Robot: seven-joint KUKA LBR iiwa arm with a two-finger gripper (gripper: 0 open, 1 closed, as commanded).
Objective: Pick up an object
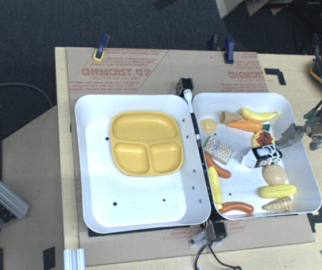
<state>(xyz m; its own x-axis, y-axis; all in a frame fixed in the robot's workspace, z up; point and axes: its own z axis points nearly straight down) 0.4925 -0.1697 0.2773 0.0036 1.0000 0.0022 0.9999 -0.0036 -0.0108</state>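
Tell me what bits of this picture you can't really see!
- Grey robot gripper, camera view: blurred, arm cut off by the right edge; jaws open or shut is unclear.
- Small black-and-white box-like toy: too small to identify.
- Long yellow toy at the right white bin's left wall: partly hidden by the rim.

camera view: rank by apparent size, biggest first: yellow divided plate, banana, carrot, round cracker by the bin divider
1. Yellow divided plate, by far the largest.
2-3. Banana and carrot: they look about the same length, so I won't rank them.
4. Round cracker, smallest.
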